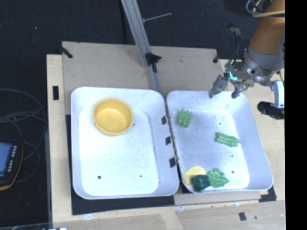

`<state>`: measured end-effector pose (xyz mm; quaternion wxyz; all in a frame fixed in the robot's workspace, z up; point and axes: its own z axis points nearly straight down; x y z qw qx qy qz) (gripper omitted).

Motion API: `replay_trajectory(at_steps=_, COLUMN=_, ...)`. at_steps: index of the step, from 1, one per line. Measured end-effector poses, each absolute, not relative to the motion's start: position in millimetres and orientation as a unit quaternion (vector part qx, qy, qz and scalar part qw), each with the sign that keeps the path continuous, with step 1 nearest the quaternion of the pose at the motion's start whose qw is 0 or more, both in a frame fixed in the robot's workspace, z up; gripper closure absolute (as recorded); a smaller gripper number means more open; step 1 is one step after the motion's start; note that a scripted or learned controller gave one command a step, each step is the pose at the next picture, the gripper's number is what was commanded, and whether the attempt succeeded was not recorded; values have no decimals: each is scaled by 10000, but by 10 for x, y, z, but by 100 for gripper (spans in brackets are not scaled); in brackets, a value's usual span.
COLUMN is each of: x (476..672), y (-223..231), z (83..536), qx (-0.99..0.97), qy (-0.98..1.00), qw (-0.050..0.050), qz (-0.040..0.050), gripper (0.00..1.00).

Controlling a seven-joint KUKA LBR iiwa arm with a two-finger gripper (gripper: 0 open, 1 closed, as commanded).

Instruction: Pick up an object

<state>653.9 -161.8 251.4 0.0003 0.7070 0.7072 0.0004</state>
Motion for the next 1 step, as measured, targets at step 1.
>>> replay_trajectory(at_steps=1, x=6539, y=-1618, z=2513, qx=7070, qy=7072, qw=2, qz=3, gripper=0)
